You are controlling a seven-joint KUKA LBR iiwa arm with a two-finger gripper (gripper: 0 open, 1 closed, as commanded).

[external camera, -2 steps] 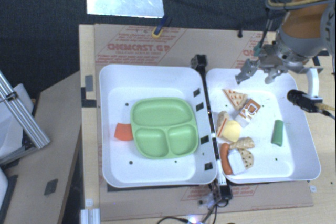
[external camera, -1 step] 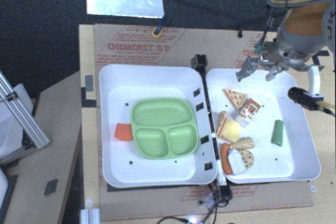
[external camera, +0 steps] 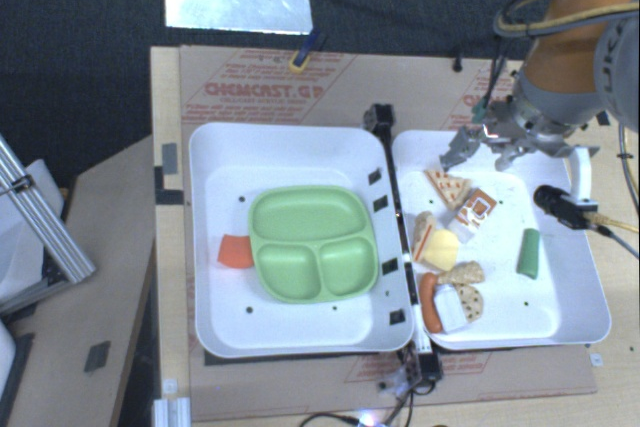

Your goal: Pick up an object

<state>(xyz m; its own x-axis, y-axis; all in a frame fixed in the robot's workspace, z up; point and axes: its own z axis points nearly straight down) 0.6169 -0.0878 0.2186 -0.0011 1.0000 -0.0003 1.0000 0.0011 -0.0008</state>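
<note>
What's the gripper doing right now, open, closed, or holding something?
Gripper: open, holding nothing, above the far end of the right bin, near the pizza slice.

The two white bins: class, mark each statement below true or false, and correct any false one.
1. The green three-compartment plastic tray lies in the left white bin. True.
2. The flat orange piece lies in the right white bin. False: it lies in the left bin, beside the tray.
3. The end effector is over the right bin. True.
4. The small green cylinder rests on the tray. False: it lies on the right bin's floor, apart from the food pile.
5. The pizza-slice toy lies in the right bin. True.
</note>
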